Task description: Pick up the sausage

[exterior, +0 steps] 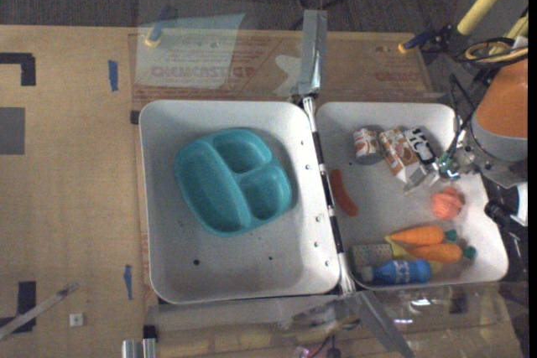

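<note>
While the sausage (pixel 342 192) lies on the floor of the right bin (pixel 470 117), close to that bin's left wall and slanting a little, it has bare white floor around it and nothing resting on it. Up toward the far side of the same bin sit a small can (pixel 366 143) and, beside it, an orange-and-white carton (pixel 398 153) with a black-and-white carton (pixel 422 145) next to that one. A pinkish-orange ball (pixel 448 202) rests nearer the right wall. Along the near wall lie two toy carrots (pixel 430 242), side by side with their green tips pointing right, and in front of them a blue bottle (pixel 400 271) on its side, with a small grey block (pixel 369 254) just to the left of the carrots. The left bin (pixel 168 264) holds a teal divided plate (pixel 232 179) near its middle. Both bins stand on the brown counter (pixel 67 180), which carries bits of blue tape and a clear sheet beyond the left bin. The arm (pixel 506 109), grey with its orange band, reaches in from the right edge over the right bin's right side, and its gripper (pixel 445 168) hangs just right of the cartons and above the ball, well apart from the sausage. Whether the fingers are spread or closed I cannot tell, as they are too small and blurred.
</note>
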Controlling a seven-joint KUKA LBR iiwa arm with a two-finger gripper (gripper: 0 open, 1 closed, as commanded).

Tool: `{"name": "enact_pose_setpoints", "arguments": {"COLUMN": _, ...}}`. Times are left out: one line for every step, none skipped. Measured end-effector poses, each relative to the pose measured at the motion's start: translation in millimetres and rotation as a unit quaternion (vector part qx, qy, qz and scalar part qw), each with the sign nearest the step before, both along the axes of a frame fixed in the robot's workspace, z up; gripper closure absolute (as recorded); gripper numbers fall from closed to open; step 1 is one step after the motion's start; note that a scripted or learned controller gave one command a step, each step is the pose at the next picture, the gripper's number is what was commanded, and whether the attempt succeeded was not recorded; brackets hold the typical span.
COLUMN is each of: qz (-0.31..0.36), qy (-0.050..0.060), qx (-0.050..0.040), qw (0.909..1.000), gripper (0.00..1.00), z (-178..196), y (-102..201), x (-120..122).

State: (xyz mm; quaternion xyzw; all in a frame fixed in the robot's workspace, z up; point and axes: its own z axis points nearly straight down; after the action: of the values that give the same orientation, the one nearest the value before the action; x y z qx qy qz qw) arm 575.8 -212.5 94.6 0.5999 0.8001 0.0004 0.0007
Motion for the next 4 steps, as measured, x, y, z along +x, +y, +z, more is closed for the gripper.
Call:
{"name": "enact_pose_setpoints", "arguments": {"qz": 0.083, "qy": -0.002, "qx": 0.0004, "qw": 0.9966, "gripper": 0.0, "z": -5, "y": 104, "x": 4}}
{"name": "enact_pose_setpoints", "arguments": {"qz": -0.103, "qy": -0.003, "qx": -0.0011, "qw": 0.9947, "gripper": 0.0, "z": -6, "y": 112, "x": 50}}
{"name": "enact_pose_setpoints", "arguments": {"qz": -0.102, "qy": -0.006, "qx": -0.0009, "qw": 0.9948, "gripper": 1.0, "z": 6, "y": 113, "x": 52}}
{"name": "enact_pose_setpoints", "arguments": {"qz": -0.104, "qy": -0.007, "qx": -0.0047, "qw": 0.9945, "gripper": 0.0, "z": 8, "y": 109, "x": 52}}
